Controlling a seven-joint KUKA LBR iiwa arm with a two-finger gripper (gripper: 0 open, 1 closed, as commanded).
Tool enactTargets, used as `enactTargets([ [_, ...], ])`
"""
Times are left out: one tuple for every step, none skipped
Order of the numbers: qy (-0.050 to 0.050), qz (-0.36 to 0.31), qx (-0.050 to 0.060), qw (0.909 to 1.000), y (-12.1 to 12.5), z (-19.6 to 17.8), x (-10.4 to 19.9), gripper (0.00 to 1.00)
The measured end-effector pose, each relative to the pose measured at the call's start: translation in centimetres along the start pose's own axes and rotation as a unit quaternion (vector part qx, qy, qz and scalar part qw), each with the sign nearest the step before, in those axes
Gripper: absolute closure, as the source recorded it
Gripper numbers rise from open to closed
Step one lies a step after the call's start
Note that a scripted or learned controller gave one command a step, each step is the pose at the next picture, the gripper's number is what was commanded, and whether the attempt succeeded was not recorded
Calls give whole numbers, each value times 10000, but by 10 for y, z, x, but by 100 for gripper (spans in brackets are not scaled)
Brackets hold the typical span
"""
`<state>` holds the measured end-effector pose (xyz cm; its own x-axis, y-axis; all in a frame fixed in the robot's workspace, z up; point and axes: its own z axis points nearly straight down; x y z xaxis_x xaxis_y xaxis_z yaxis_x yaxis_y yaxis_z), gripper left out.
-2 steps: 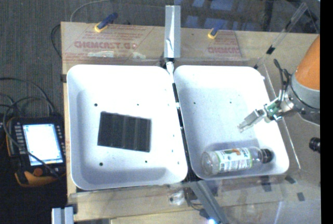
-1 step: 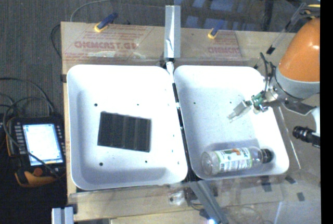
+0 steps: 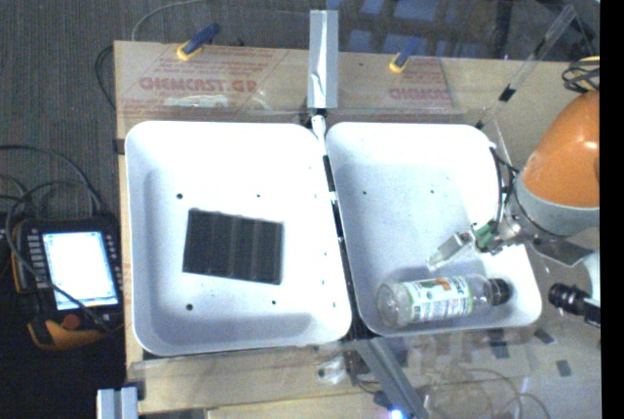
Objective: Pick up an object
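**Kid:** Which way is the clear plastic bottle (image 3: 444, 298) pointing?

**Helper:** It is lying on its side in the right bin (image 3: 390, 154), near the front wall. Its long way is running left to right. Its dark cap is pointing right and its fat bottom is pointing left.

**Kid:** Where is the gripper (image 3: 450, 251)?

**Helper:** It is hanging just above the bottle, a little toward the back, not touching it. The tips are pointing left.

**Kid:** Are the fingers squeezing anything?

**Helper:** They are looking small and blurry, so I cannot tell if they are apart or together. Nothing is sitting between them.

**Kid:** And the other bin?

**Helper:** A flat black rectangle (image 3: 234, 247) is lying in the left bin (image 3: 156, 154).
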<state>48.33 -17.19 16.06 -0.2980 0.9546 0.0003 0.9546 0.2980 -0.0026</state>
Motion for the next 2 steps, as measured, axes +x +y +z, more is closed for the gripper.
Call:
enactTargets([
  [-37, 294, -68, 9995, 53, 69, 52, 0],
  [-9, 980, -5, 9952, 43, 8, 7, 0],
])
